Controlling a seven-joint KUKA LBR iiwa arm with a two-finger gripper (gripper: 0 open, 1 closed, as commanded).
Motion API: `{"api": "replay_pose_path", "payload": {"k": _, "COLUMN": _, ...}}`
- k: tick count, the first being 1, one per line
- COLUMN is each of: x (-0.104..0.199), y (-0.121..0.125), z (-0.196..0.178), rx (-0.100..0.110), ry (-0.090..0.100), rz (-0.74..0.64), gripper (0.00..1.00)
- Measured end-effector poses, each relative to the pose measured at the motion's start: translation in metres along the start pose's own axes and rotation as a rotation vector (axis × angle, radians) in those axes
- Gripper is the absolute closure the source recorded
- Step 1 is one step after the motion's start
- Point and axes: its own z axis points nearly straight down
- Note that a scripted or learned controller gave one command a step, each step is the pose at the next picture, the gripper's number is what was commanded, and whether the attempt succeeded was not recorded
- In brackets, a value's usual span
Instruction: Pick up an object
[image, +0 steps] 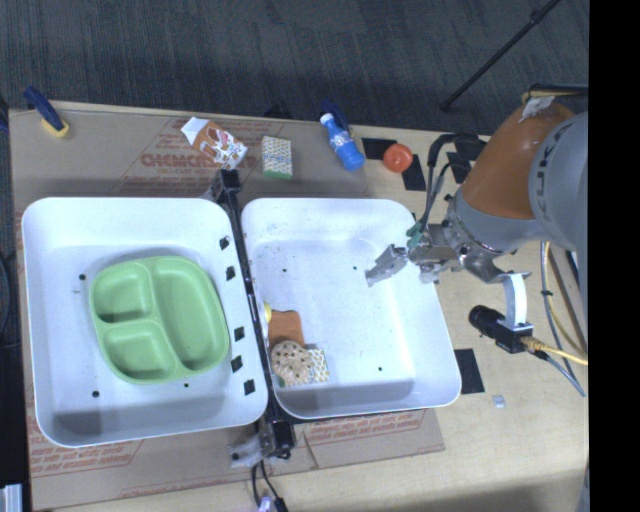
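Two white bins sit side by side on the surface (520, 420). The tool (385, 268) hangs over the right bin (400, 380) near its far right part, with nothing visible between its fingers; whether they are spread or closed I cannot tell. Below and to the left of the tool lie an orange-brown piece (287, 325) and a round patterned object (290, 362), touching, against the bin's left wall. Farther left, the left bin (50, 400) holds a green divided tray (158, 318).

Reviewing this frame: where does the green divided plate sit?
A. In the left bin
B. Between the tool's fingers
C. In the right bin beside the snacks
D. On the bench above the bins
A: the green divided plate lies flat on the floor of the left bin, while the tool hangs over the right bin.
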Motion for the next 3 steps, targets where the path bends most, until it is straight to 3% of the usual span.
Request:
{"api": "replay_pose_path", "payload": {"k": 1, "x": 0.036, "y": -0.019, "z": 0.042, "rx": 0.001, "ry": 0.000, "rz": -0.002, "gripper": 0.00}}
{"api": "replay_pose_path", "payload": {"k": 2, "x": -0.011, "y": -0.051, "z": 0.016, "rx": -0.003, "ry": -0.001, "rz": 0.001, "gripper": 0.00}}
{"api": "replay_pose_path", "payload": {"k": 3, "x": 0.027, "y": -0.050, "z": 0.057, "rx": 0.000, "ry": 0.001, "rz": -0.003, "gripper": 0.00}}
